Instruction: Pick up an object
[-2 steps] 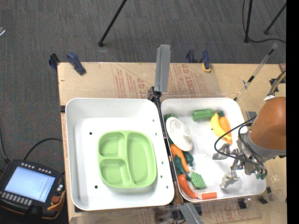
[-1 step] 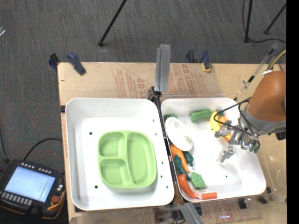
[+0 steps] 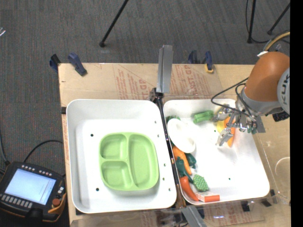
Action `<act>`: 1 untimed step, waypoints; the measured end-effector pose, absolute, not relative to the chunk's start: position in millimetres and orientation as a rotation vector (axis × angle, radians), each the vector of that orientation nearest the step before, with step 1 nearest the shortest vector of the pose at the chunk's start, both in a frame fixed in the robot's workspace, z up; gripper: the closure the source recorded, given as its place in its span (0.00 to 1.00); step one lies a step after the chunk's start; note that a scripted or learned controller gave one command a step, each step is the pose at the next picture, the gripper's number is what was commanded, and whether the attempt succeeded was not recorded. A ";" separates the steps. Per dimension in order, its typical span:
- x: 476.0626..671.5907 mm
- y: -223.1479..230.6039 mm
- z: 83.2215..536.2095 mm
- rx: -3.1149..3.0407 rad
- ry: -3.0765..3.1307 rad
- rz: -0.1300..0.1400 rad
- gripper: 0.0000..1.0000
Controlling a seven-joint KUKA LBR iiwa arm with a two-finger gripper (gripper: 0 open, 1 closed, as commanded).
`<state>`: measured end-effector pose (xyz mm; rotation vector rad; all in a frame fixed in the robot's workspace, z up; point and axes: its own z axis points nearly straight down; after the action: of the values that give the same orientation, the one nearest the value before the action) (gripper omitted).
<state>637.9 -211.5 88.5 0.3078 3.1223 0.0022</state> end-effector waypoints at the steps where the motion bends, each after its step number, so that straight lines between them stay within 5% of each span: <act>1: 636.1 -211.0 88.5 0.309 3.123 0.002 0.00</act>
<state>636.1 -211.0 88.5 0.3087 3.1231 0.0019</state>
